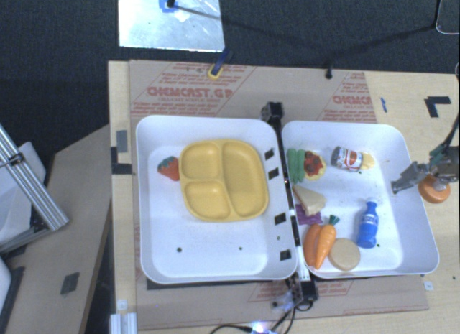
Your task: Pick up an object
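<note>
Blue bottle [368, 223] lies in the right bin [415, 214], near its right wall, with a tan disc [344, 255] and a carrot [320, 243] beside it toward the divider. Above the bottle sit a can [349, 158], a cheese wedge [309, 199] and a green-and-red piece [306, 164]. My gripper [408, 177] hovers at that right wall, touching nothing; I cannot tell its opening. The left bin [154, 253] holds a yellow tray [221, 179] and a strawberry [169, 168].
</note>
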